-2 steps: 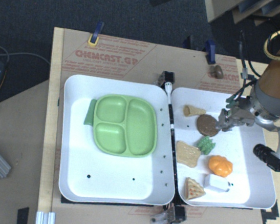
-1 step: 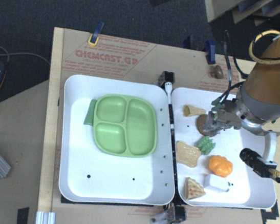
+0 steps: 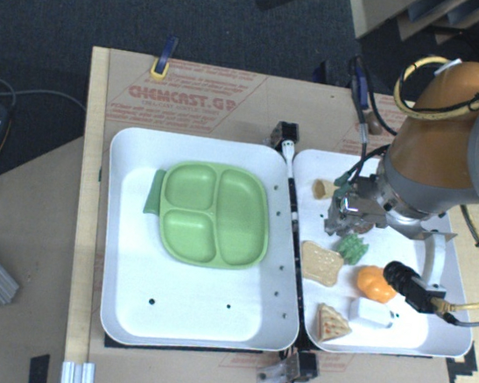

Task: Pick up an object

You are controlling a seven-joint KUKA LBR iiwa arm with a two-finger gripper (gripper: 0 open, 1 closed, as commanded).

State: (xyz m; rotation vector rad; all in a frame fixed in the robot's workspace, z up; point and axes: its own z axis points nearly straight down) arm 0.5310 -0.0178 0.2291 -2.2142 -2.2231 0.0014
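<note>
My gripper (image 3: 345, 223) hangs low over the right bin (image 3: 430, 346), just above a small green toy (image 3: 354, 247) that lies under its tip. Below that toy lie a tan bread-like slice (image 3: 320, 264), an orange fruit (image 3: 375, 283), a white block (image 3: 374, 313) and a tan wedge (image 3: 332, 323). A small tan piece (image 3: 320, 189) sits near the bin's upper left corner. Nothing shows between the fingers.
The left bin (image 3: 120, 284) holds a green divided plate (image 3: 213, 213). A black divider strip (image 3: 292, 229) runs between the two bins. The arm's orange band (image 3: 450, 110) and grey body cover the right bin's upper right part. A black cylinder (image 3: 412, 286) juts beside the orange fruit.
</note>
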